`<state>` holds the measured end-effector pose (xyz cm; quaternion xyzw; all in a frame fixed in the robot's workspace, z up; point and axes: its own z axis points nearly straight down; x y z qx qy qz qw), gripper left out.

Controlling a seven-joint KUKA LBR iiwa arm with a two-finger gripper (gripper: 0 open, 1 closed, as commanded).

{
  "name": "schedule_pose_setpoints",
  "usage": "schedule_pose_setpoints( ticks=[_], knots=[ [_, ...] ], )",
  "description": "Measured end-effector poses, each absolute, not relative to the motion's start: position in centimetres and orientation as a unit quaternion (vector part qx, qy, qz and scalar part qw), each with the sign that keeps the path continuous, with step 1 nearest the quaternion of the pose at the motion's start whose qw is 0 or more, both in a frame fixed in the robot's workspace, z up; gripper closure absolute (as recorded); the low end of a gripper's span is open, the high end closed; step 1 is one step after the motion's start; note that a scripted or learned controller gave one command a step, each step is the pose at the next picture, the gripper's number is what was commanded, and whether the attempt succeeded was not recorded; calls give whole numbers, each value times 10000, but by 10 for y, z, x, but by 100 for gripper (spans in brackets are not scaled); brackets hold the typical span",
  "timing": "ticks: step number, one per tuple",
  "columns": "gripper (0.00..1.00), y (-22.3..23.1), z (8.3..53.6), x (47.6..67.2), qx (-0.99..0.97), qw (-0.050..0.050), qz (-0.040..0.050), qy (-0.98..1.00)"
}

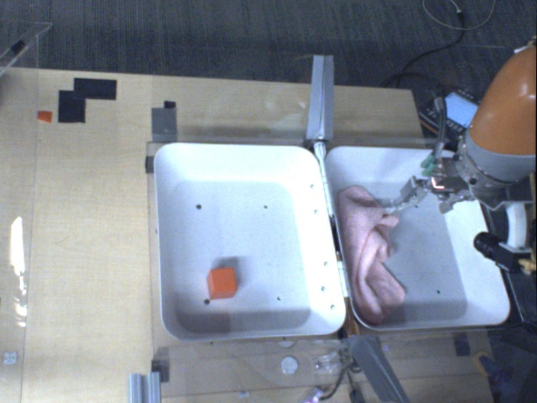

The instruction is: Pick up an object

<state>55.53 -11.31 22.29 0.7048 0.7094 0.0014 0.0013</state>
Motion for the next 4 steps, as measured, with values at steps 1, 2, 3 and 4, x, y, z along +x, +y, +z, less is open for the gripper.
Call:
schedule_pose_setpoints(
  ticks=[1, 2, 3, 4],
  knots=[
    [0, -89, 100, 573, 6711, 65, 54, 7413],
    [0, -99, 94, 529, 6711, 103, 82, 7412],
    [100, -96, 107, 532, 6697, 123, 123, 7424],
    [100, -58, 186, 592, 7013, 26, 24, 7129]
  ],
)
